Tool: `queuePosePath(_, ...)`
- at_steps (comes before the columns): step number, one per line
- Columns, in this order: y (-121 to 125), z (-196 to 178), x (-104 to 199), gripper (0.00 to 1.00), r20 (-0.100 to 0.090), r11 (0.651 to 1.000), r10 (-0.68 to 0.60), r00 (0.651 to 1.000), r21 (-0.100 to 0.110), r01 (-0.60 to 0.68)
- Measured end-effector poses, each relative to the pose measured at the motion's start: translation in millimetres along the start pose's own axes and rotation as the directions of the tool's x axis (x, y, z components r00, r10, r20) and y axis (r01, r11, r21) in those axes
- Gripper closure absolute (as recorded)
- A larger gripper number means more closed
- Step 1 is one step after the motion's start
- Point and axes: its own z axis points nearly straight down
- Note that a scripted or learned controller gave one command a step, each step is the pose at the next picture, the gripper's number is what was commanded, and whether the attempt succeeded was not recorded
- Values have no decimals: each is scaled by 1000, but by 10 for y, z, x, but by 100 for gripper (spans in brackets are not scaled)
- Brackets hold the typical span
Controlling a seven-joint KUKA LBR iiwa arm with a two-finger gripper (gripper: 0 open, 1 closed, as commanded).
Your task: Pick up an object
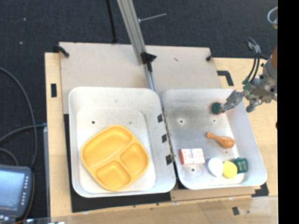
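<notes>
we are spreading our hand (242, 101) wide just right of the green ball (216, 108); below the ball, the orange drumstick (220, 140) is lying pointing its thin end up-left.

The floor (56, 13) is dark carpet, visible along the far side and the left of the scene. A light wooden bench (56, 125) stands on it, carrying a paler board (103, 64) at the far side. An aluminium extrusion post (131, 22) rises from the board's middle (slanting toward the far edge). Black cables (18, 101) cross the carpet at left. A monitor (14, 190) sits at the near left corner.
</notes>
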Motion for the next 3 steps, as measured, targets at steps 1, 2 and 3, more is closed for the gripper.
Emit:
queuePosePath(1,0,0,0,0,0,1000,0,1000,0,0)
queuePosePath(2,-76,551,-85,0,0,1000,3,1000,5,-3)
queuePosePath(3,-58,1144,-171,0,0,1000,3,1000,6,-3)
